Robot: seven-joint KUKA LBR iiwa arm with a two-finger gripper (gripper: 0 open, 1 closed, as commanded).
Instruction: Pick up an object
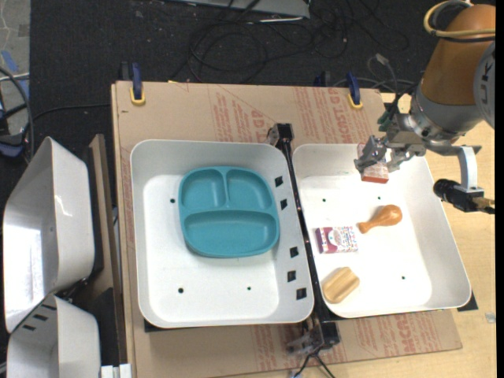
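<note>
pincer (376, 166) pinching small red-white item (375, 174) | above right bin (449, 266) far edge | drumstick (379, 218), carton (336, 239), bread (340, 283) inside right bin

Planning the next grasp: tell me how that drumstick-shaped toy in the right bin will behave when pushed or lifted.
The drumstick toy looks rounded with a bulbous head and thin handle, so it would probably roll or pivot if nudged. Its smooth, glossy-looking surface may slip in a pinch. It seems small and likely light and stiff, and it lies apart from the packet, leaving room around it.

fixed overhead camera, slanted down, both bins (150, 235)
</note>
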